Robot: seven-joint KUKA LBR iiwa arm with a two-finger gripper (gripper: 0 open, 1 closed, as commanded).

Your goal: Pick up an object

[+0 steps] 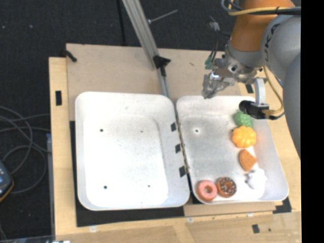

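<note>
your pincer (pixel 209 91) hung over the far rim of the right bin (pixel 212 151), near its far left corner, with nothing seen between its tips; whether it was released or clenched, you could not tell from this slant. the things to pick lay well apart from it, along the bin's right and near sides: a green piece (pixel 243 119) by the right wall, an orange pumpkin-like piece (pixel 244 136) just below it, an orange-brown piece (pixel 247 160) next, then a white lump (pixel 256 178) near the corner. a pink donut (pixel 206 190) and a chocolate donut (pixel 226 187) sat side by side at the near edge. the left bin (pixel 126 151) lay beside it on the bench (pixel 63 135).
</note>
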